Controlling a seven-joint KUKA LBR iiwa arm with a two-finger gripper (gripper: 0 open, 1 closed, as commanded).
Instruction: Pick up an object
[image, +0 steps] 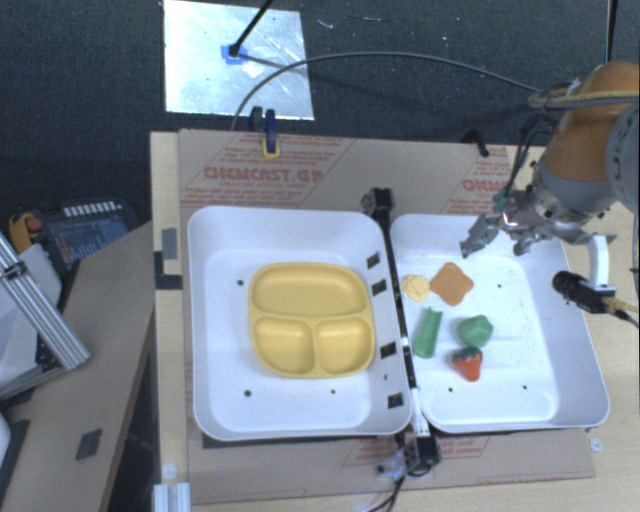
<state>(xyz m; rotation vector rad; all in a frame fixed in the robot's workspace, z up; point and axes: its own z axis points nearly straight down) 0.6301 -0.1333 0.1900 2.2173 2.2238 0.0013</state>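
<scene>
Cardboard-topped bench, two white bins. My gripper (497, 232) poised high over right bin (560, 330), nothing between fingers, spread unclear. Toys just below-left: orange piece (452, 284) nearest, likely target; green block (475, 329), carrot (467, 364) farther. Yellow tray (310, 318) far left.

Five small toy foods are clustered near the right bin's (575, 395) left edge: a pale yellow piece (415, 289), an orange slice (452, 283), a green pod (428, 332), a green chunk (475, 330) and a red strawberry (467, 364).
</scene>
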